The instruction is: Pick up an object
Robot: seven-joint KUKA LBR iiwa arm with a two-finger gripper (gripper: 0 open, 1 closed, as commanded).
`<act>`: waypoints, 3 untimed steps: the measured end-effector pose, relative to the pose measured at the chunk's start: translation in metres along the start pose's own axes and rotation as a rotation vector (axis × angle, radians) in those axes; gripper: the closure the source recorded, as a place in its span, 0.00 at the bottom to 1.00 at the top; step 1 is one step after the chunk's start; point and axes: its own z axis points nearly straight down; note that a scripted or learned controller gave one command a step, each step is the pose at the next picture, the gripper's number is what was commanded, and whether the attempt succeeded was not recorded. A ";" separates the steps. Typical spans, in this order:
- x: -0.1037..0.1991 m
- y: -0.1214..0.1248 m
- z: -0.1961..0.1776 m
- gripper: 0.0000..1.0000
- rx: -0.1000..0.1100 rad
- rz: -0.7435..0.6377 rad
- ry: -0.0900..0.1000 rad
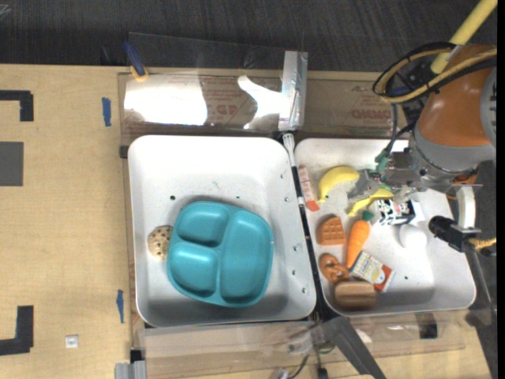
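Observation:
The right bin (442,287) holds a pile of toy food. A yellow banana (338,181) lies at its upper left, with a second small yellow piece (364,204) beside it. Below them sit an orange waffle (331,230), an orange carrot (357,243), a pretzel (331,269), a brown bread roll (354,294) and a small red-and-white packet (371,270). My gripper (392,188) hangs low over the bin's upper middle, just right of the banana and above a black-and-white patterned item (392,210). A white rounded piece (411,234) lies to its lower right.
The left bin (150,160) carries a teal divided plate (220,251) with a cookie (160,242) at its left edge. A clear plastic panel and a cardboard wall (339,105) stand behind both bins. Cables (406,73) loop above the arm's orange band (458,109).

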 end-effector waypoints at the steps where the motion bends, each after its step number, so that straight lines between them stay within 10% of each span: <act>1: 0.001 -0.015 0.076 0.00 -0.029 -0.119 -0.004; 2: -0.007 -0.042 0.102 0.00 -0.008 -0.185 -0.001; 3: -0.007 -0.040 0.091 1.00 -0.014 -0.183 -0.003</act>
